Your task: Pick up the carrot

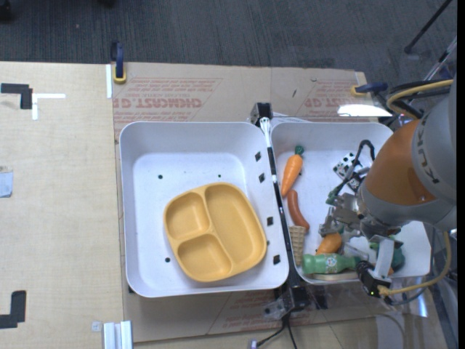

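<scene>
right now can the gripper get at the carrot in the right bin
Probably yes. The carrot lies uncovered against the right bin's left wall, with nothing on top. The gripper sits lower in the same bin; the wall and the hot dog nearby may crowd it.

One fixed camera looks down slantwise on both bins (131,217) from above

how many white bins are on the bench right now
2. The left bin holds a yellow divided plate. The right bin, touching it, holds the carrot and other toy food, partly covered by the arm.
</scene>
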You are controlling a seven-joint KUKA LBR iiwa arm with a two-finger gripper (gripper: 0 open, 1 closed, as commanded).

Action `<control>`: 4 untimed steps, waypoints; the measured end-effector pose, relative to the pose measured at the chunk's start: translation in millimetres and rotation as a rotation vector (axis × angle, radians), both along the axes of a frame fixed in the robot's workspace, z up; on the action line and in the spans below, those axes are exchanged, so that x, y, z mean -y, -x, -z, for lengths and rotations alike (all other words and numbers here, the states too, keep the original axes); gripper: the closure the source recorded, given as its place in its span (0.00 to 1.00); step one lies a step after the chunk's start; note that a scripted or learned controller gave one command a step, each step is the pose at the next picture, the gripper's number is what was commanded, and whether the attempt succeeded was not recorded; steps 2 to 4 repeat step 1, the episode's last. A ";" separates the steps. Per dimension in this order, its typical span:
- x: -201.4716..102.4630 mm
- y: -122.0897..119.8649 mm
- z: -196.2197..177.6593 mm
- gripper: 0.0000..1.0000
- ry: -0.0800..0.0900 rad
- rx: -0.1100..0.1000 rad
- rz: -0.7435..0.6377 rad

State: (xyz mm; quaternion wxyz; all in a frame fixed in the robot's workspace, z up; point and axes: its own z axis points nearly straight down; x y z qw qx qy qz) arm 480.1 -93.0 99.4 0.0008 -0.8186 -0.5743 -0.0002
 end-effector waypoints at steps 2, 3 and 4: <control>0.4 -1.6 -8.4 1.00 0.000 0.001 -0.002; 0.4 -1.6 -8.4 1.00 0.000 0.001 -0.002; 0.4 -1.6 -8.4 1.00 0.000 0.001 -0.002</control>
